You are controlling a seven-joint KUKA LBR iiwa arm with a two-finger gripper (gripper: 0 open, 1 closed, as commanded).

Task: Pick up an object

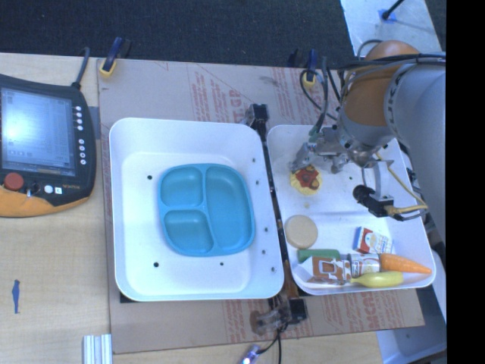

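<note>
My gripper (pixel 318 156) hangs low over the far part of the right bin (pixel 342 211), under the grey arm with its orange band. Just in front of it and to its left, a small yellow and red toy food piece (pixel 306 180) lies on the bin floor. The view does not settle whether the gripper touches that piece. Nearer the front lie a round tan disc (pixel 301 231), a green piece (pixel 318 255), a brown labelled bottle (pixel 337 268), a small white and red carton (pixel 373 241), an orange carrot (pixel 405 264) and a yellow piece (pixel 379 280).
The left bin (pixel 129 203) holds a blue divided plate (pixel 206 208). A tablet-like control pendant (pixel 42 146) lies on the bench at the far left. The bins' shared wall (pixel 271 203) runs close beside the toy food piece.
</note>
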